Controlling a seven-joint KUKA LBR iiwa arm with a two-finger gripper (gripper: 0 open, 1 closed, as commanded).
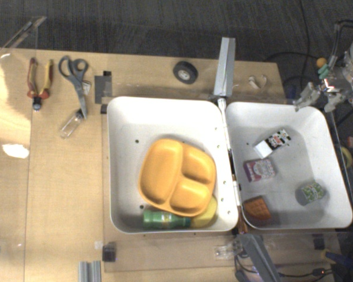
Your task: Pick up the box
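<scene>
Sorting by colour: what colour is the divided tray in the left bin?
Yellow-orange all over, seen clearly in the camera view: divided tray.

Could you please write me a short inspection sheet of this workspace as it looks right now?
Surface: wooden bench bearing a left bin and a right bin side by side.
Job's things: small white box with a dark printed end, lying in the right bin's upper middle.
Clutter: yellow divided tray over a green bottle in the left bin; purple packet, brown block and grey-green lump in the right bin.
Grippers: gripper hangs above the right bin's top right corner, blurred.
Cables: dark cables on the floor.
Surroundings: scissors, pliers, tape roll; grey carpet.
</scene>
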